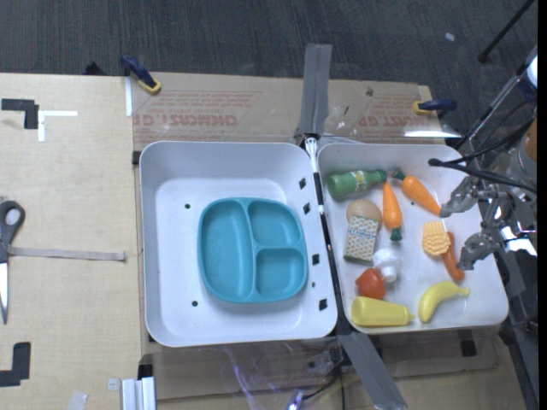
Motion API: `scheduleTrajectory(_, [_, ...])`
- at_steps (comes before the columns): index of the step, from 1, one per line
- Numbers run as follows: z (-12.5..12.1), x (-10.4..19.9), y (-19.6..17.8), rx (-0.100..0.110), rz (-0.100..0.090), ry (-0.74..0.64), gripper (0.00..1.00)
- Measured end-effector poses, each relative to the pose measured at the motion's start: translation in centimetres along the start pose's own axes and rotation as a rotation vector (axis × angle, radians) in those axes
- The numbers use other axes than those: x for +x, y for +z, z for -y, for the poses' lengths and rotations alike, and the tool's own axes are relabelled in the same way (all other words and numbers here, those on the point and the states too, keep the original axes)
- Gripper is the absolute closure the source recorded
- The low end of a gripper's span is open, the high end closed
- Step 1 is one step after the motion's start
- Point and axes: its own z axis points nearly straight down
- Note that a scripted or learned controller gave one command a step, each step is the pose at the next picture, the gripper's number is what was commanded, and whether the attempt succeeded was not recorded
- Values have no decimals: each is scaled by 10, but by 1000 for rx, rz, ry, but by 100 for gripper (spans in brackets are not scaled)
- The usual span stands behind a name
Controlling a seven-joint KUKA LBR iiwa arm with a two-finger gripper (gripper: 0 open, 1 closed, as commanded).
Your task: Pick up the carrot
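Three orange carrot-like pieces lie in the right bin [487, 310]. One carrot [391, 205] lies lengthwise near the middle, and a second carrot [420, 193] lies slanted beside it at the back. A small orange piece [452, 263] rests near the right wall. My gripper [467, 226] hovers over the bin's right side, open, its fingers spread front to back. The near fingertip [473, 253] is right next to the small orange piece. Nothing sits between the fingers.
The right bin also holds a green bottle [357, 180], a bread slice [362, 229], a yellow crinkle chip [436, 239], a banana [440, 297], a yellow bottle [380, 313] and a red tomato [370, 282]. A teal divided plate [254, 249] lies in the left bin [162, 229].
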Motion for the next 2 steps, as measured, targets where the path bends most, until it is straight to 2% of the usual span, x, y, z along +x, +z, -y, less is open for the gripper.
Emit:
scheduleTrajectory(1, [-17,-41,151,0,0,291,0])
scheduleTrajectory(2, [-58,-80,152,1,-1,582,0])
